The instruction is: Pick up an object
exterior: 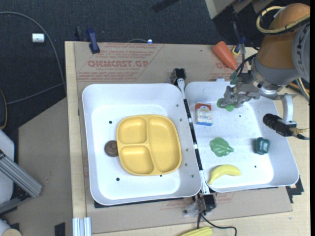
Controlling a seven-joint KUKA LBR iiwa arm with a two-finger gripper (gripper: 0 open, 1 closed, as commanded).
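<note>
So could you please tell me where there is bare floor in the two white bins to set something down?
Left bin: the yellow divided plate fills the middle, a brown disc beside it; bare strips along the far and near walls. Right bin: bare between the teal block and yellow banana; crowded near the gripper.

brown disc (110,148) half under yellow tray (149,144), gripper (230,101) tips indistinct

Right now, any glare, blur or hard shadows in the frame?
Camera view: lighting even and soft; mild washout on the white bins; faint shadow beside the yellow tray; focus slightly soft overall; gripper reads as a grey cluster, details hard to resolve.
</note>
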